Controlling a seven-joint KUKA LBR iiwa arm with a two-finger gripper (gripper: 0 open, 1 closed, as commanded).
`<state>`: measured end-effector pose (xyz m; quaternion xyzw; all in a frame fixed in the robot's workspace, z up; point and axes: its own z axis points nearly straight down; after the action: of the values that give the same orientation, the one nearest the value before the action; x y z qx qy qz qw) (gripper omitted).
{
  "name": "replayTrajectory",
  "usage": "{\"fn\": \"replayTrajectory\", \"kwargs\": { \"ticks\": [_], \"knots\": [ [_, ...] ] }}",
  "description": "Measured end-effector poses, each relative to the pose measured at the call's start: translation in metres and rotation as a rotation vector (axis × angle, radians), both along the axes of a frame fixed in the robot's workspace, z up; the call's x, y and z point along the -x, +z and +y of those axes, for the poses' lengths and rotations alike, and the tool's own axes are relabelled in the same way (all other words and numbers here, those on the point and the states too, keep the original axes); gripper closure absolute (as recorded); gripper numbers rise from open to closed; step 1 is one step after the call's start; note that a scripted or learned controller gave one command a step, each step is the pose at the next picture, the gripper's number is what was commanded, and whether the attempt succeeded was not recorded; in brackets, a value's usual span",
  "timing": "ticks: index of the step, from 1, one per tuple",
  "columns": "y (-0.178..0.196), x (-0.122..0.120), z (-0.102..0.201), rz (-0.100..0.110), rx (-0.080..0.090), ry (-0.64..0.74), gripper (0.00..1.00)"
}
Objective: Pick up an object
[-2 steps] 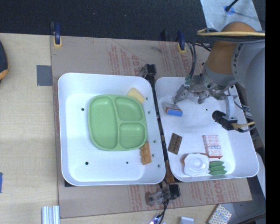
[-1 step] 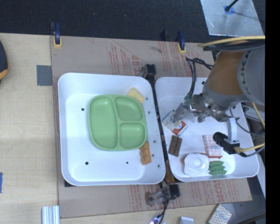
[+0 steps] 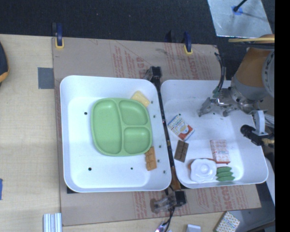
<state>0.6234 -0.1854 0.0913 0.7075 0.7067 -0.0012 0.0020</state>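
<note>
Above the right bin [image 3: 241, 178], gripper [image 3: 217, 106]: jaws spread wide, holding nothing. Candidate objects nearer that bin's front: packet [image 3: 179, 127], brown bar [image 3: 181, 151], red box [image 3: 220, 151], white lid [image 3: 203, 170]. Step: approach. Next: descend over one, close.

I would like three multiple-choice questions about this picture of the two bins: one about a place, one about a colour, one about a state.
1. Which bin holds the divided plate?
A. left bin
B. right bin
C. neither bin

2. What colour is that plate?
A. red
B. green
C. blue

3. Where is the gripper?
A. pressed on the plate
B. outside both bins
C. over the right bin, with nothing between its fingers

Answers:
1 A: the plate lies in the left bin.
2 B: it is pale green.
3 C: it hangs at that bin's upper part, with white floor around it.
</note>
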Motion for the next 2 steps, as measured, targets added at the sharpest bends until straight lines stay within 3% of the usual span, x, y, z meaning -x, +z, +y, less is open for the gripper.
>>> {"fn": "replayTrajectory", "kwargs": {
  "ticks": [1,2],
  "knots": [
    [0.087,0.031,-0.025,-0.003,-0.001,0.002,0.00],
    [0.160,0.045,-0.028,-0.003,-0.002,0.002,0.00]
  ]
}}
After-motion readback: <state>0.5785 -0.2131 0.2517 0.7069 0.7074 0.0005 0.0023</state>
